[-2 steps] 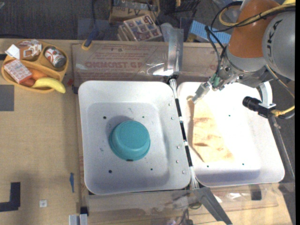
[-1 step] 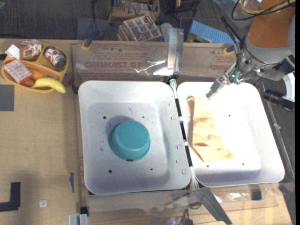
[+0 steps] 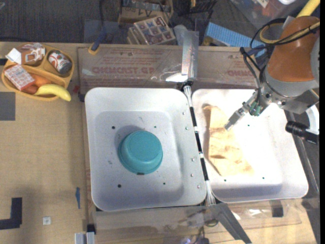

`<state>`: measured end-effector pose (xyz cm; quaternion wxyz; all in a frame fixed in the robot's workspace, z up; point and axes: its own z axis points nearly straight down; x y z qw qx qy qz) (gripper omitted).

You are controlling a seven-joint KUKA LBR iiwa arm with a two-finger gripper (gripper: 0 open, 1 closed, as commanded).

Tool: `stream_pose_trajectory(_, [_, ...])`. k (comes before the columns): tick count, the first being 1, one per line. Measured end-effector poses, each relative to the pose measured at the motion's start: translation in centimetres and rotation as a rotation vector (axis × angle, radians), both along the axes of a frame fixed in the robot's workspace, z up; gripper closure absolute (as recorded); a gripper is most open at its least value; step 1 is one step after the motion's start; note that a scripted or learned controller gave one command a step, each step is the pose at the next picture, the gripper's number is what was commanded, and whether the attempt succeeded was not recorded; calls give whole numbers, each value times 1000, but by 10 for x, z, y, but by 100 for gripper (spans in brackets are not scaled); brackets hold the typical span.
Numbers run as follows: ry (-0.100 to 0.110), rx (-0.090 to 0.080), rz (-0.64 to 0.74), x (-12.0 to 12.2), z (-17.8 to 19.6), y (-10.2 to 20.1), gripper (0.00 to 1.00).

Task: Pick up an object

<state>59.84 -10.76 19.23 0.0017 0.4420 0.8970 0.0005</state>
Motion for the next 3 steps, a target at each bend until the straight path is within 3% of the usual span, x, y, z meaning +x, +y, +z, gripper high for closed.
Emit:
stream_pose_trajectory(1, [-11, 0, -69, -54, -100, -36, 0])
stream_pose_trajectory(2, [-16, 0, -109, 10, -99, 7, 0])
stream_pose_trajectory(3, [1, 0, -54, -17, -93, -19, 0])
